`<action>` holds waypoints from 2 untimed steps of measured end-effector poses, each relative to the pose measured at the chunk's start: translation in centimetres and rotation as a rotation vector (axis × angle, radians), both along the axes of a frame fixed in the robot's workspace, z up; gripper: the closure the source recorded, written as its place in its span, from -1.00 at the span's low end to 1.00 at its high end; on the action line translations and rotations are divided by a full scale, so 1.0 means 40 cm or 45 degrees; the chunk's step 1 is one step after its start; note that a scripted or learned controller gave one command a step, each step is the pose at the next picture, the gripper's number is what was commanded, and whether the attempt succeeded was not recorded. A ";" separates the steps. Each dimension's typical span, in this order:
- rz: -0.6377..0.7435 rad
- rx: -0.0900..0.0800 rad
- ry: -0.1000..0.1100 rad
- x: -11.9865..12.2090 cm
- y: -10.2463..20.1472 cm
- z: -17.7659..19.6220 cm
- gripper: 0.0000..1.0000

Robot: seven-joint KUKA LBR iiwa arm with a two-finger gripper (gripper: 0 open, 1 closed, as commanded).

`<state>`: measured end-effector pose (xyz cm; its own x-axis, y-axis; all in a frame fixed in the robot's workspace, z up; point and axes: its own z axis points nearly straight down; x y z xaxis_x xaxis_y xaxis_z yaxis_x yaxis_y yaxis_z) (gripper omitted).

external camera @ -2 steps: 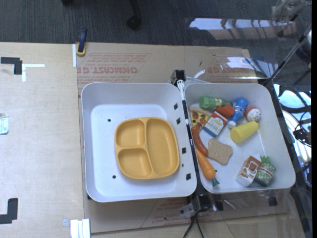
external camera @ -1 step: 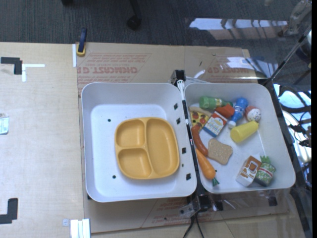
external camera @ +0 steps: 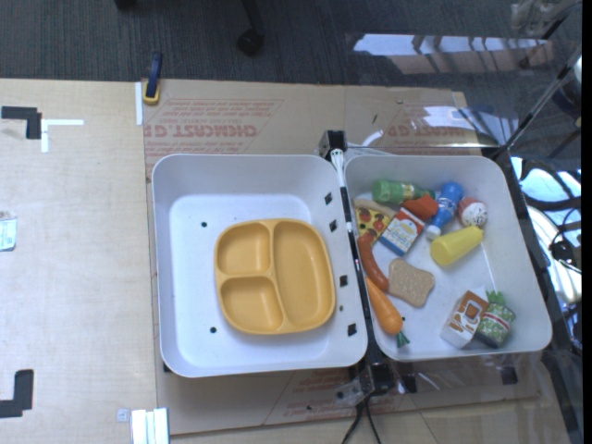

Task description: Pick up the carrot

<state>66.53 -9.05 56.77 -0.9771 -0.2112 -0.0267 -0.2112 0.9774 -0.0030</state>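
My pale wooden desk [external camera: 74,276] stands on dark carpet; I can't tell my hand's state. The carrot [external camera: 385,310], orange with a green tip, lies along the right bin's [external camera: 523,248] left wall, near its front corner

Left bin [external camera: 176,248]: yellow three-part plate [external camera: 275,276], centred. Right bin [external camera: 518,248]: green bottle [external camera: 393,191], blue bottle [external camera: 448,202], white ball [external camera: 474,214], yellow bottle [external camera: 456,245], pizza slice [external camera: 372,218], sausage [external camera: 373,262], bread slice [external camera: 411,282], two small cartons [external camera: 479,320] near front right corner.
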 end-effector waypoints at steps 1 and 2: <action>0.614 -0.010 0.027 -0.250 0.024 -0.062 1.00; 0.614 -0.010 0.026 -0.250 0.024 -0.063 -1.00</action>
